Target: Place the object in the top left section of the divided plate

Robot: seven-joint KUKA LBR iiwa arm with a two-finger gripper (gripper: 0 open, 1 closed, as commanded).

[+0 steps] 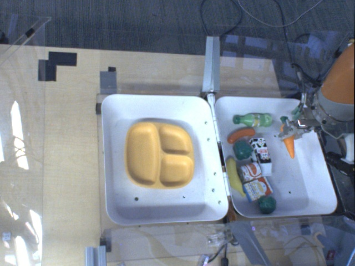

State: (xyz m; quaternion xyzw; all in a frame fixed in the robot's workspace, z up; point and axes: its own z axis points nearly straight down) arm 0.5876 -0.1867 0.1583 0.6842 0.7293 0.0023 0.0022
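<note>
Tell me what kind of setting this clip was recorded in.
Most likely a robotics lab bench set up for pick-and-place trials. Two white bins sit side by side on a wooden bench, one holding a yellow divided plate, the other toy food such as a carrot; loose cables trail across the floor.

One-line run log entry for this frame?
end effector: right bin, over carrot | carrot: tip down, grasp unconfirmed | divided plate: left bin, nothing placed

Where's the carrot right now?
The carrot is in the right bin, near its upper right side, tip pointing down, just below the gripper and right of the green bottle.
</note>
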